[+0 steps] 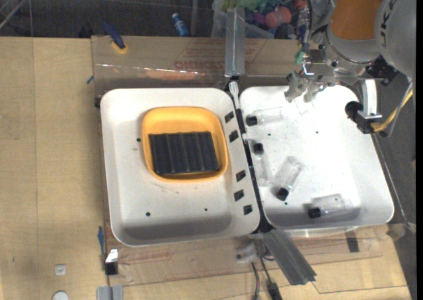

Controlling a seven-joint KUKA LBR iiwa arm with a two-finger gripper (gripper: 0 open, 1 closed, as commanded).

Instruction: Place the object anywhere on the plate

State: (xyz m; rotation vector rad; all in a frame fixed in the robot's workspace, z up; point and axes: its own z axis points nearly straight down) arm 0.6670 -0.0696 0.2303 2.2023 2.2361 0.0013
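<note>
The grey arm with its orange band reaches in over the far edge of the right white bin (370, 180), its gripper (303, 88) pointing down with fingers slightly spread, pinching nothing. Small clear plastic vials with black caps (288, 176) lie in that bin, while the orange plate (183, 141) carrying a dark ribbed tray (183, 152) sits in the left white bin (125, 213).

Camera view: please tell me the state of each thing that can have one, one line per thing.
Gripper: above the right bin's far edge, holding nothing visible.
Plate: in the left bin, a dark ridged block on it.
Vials: four, clear with black caps, lying on their sides in the right bin.
</note>
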